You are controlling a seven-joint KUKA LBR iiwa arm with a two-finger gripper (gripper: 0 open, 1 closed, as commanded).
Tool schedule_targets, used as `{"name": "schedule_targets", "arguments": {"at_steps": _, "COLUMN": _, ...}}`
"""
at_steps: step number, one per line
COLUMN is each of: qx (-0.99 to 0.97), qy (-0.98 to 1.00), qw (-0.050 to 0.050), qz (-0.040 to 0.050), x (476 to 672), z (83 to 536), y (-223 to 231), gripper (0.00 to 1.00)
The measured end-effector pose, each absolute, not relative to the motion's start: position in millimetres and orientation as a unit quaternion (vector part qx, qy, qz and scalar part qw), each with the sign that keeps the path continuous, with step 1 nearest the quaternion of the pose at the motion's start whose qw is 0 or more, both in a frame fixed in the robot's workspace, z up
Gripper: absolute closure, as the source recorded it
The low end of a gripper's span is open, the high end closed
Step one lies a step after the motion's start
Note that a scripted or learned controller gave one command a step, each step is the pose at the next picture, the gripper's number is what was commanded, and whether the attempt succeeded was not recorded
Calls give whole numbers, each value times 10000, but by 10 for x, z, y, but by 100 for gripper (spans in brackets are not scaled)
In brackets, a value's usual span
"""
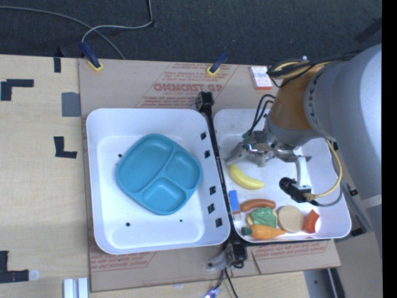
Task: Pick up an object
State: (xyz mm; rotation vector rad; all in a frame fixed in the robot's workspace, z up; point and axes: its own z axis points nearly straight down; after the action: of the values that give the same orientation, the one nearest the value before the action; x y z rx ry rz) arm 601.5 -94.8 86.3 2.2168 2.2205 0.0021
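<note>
My gripper (248, 154) hangs over the right bin (335, 228), its fingers spread open with nothing between them. Just below it lies a yellow banana (245, 179). Along the bin's front edge sit a blue piece (233, 200), a hot dog (257, 205), a green leafy toy (263, 217), an orange carrot (267, 231), a round tan bun (289, 218) and a red piece (311, 221). The grey arm with its orange band (291, 104) covers the bin's back right part.
The left bin (105, 228) holds a blue divided plate (159, 173). Black clips line the wall between the bins (214, 166). Cardboard (155, 85) lies under both bins, held by yellow-blue clamps at the back. A cable loops by the arm's wrist (322, 191).
</note>
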Motion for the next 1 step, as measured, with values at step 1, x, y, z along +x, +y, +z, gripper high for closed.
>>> {"name": "schedule_targets", "arguments": {"at_steps": 1, "qx": 7066, "qy": 7076, "qw": 19, "qz": 8, "x": 6015, "z": 863, "y": -948, "gripper": 0}}
